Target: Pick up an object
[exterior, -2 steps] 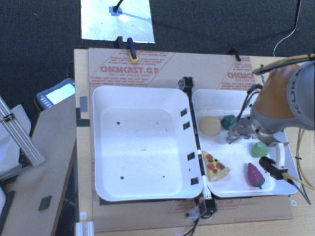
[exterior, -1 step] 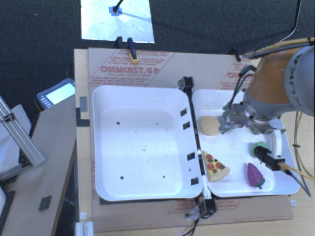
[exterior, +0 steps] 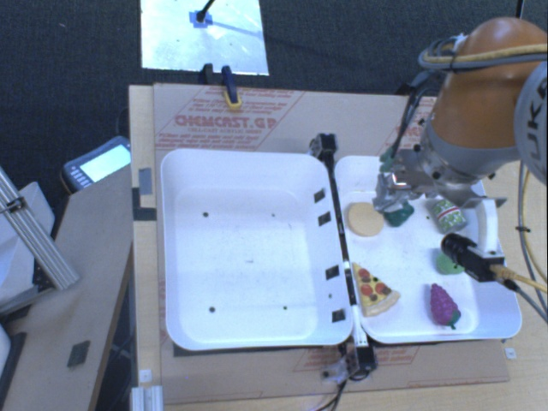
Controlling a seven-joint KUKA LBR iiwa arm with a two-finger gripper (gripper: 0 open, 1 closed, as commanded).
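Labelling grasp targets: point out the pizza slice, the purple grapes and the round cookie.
pizza slice (exterior: pixel 374 290), camera view, middle of the topping side.
purple grapes (exterior: pixel 442 303), camera view, centre of the bunch.
round cookie (exterior: pixel 366 220), camera view, middle of its top face.

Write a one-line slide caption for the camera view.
KUKA arm's gripper hovers low over the right bin, above a teal toy beside a tan cookie, pizza slice and purple grapes.
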